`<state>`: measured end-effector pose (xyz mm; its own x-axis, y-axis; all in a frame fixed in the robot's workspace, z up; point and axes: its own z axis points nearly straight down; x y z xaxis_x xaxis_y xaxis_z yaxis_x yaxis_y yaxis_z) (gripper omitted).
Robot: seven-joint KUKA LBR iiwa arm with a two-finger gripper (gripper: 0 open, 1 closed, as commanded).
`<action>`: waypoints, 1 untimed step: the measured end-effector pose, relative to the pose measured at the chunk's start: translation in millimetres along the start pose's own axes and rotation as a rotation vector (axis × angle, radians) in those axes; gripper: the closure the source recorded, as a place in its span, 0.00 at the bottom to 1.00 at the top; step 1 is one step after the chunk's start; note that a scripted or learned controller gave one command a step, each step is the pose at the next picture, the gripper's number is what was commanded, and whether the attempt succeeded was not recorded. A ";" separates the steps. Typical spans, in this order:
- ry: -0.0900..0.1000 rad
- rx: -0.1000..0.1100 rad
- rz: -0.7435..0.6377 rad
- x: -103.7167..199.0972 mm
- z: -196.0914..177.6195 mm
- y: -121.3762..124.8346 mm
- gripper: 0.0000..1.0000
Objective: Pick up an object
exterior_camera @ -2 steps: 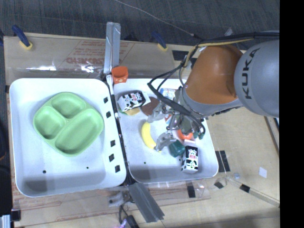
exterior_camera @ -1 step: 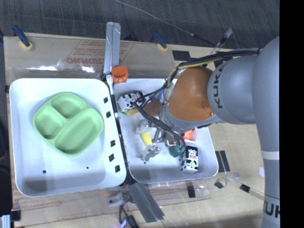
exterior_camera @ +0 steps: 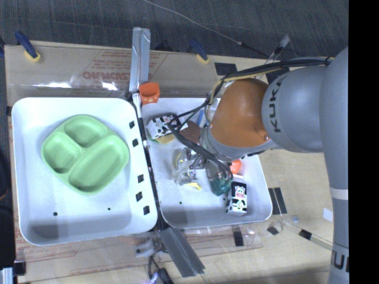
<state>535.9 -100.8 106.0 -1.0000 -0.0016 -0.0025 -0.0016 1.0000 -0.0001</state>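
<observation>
Camera view: the green divided plate (exterior_camera: 86, 152) lies alone in the left bin (exterior_camera: 23, 158); in the right bin (exterior_camera: 177, 215) the end effector (exterior_camera: 190, 167) hangs amid crowded small objects, its state impossible to tell. It could nudge neighbours or close on nothing, maybe missing the cow-print carton (exterior_camera: 237, 198)

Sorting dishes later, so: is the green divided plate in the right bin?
No, the green divided plate lies in the left bin, apart from the right bin's clutter.

Dark grey carpet floor (exterior_camera: 71, 7), cardboard-topped bench (exterior_camera: 77, 64), 2 blue clamps (exterior_camera: 28, 46) at its far edge
</observation>
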 end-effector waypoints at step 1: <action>-0.011 0.003 -0.084 -75.9 -148.0 -8.6 1.00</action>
<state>611.5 -109.2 254.2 -0.9963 -0.0852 -0.0130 -0.0851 0.9964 -0.0035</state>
